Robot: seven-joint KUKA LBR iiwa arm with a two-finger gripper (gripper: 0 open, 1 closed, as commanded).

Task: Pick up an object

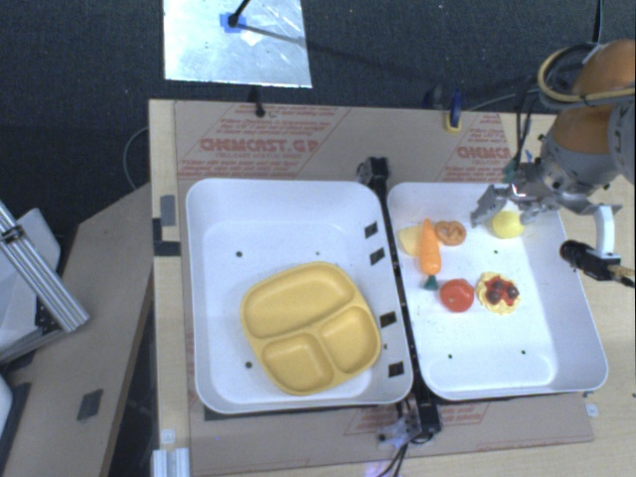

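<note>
While the arm reaches over the right bin, jaws spread around a lemon

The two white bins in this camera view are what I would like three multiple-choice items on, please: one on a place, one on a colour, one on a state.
1. Where does the yellow compartment tray lie?
A. In the left bin
B. In the right bin
C. On the bench outside the bins

2. What colour is the carrot?
A. Blue
B. Orange
C. Black

3. How does the hand stand to the yellow fruit?
A. It is over the left bin, far from the fruit
B. It has lifted the fruit high above the bench
C. It is low at the fruit, which sits in the right bin

Answers: 1 A, the tray sits on the left bin's floor. 2 B, its body is orange with a green end. 3 C, the hand is right at the fruit.
</note>
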